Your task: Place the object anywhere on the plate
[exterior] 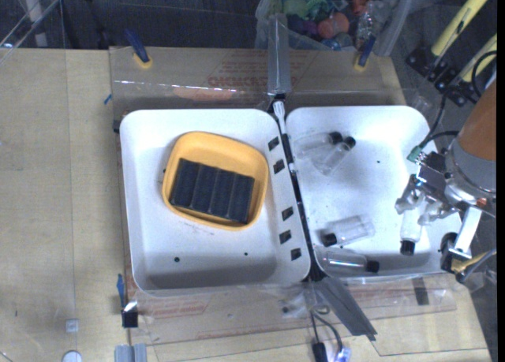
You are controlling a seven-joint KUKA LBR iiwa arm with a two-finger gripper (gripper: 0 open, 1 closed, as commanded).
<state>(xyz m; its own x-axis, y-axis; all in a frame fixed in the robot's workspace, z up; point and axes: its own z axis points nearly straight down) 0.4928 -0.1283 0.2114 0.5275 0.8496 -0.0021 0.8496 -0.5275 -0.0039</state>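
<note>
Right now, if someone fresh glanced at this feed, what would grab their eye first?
The yellow plate in the left bin, with a dark ridged slab lying on it, stands out most. Next come the clear vials with black caps scattered in the right bin. The tool hangs over that bin's right side, beside another small vial.

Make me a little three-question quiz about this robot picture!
1. True or false: the dark ridged block already lies on the yellow plate.
2. Which bin holds the clear vials? A) left bin B) right bin
3. Fill in: the gripper hangs over the right bin's ___ edge in the view.

Key: 1 true; 2 B; 3 right.
</note>
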